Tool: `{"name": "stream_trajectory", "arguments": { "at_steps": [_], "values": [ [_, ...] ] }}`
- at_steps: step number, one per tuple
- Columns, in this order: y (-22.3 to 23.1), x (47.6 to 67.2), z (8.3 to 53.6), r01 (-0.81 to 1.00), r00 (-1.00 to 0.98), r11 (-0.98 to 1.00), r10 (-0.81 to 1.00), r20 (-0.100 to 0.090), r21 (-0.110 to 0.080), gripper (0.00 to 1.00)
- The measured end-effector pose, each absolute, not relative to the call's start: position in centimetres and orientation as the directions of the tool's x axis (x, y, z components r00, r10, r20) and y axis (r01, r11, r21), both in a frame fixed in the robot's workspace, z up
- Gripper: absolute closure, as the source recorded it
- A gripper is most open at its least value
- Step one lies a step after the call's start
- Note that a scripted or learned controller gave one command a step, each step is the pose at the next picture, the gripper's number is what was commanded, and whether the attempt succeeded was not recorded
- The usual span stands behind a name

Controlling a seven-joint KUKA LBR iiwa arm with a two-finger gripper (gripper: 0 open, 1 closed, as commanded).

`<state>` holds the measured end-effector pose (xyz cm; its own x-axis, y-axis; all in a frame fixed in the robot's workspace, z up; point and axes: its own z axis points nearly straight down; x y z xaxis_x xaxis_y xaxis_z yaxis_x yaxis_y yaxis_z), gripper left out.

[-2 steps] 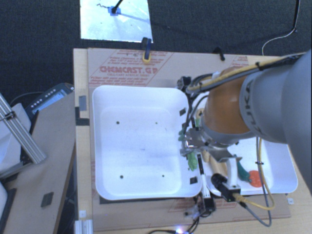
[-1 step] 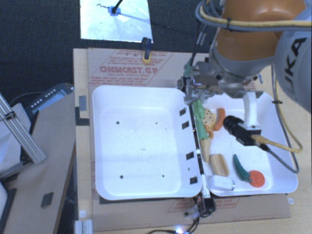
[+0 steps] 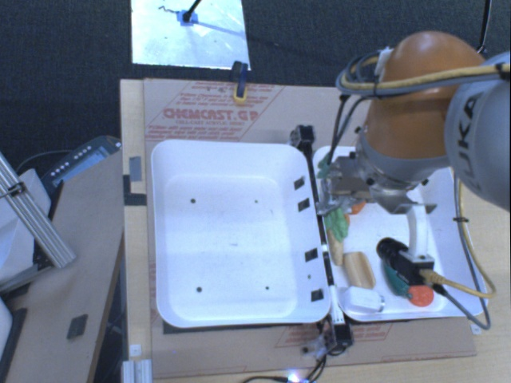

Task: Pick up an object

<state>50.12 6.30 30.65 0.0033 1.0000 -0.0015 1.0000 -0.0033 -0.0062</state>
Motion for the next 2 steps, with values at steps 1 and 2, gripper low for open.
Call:
{"name": "stream_trajectory", "arguments": {
  "at_steps": [1, 2],
  "values": [
    [16.3, 48.3, 14.7, 1.000, -0.011, 0.012, 1.000, 0.001, -0.012, 1.00],
    [16.3, 48.8, 34.5, 1.000, -0.007, 0.007, 1.000, 0.007, 0.017, 1.00]
  ]
}}
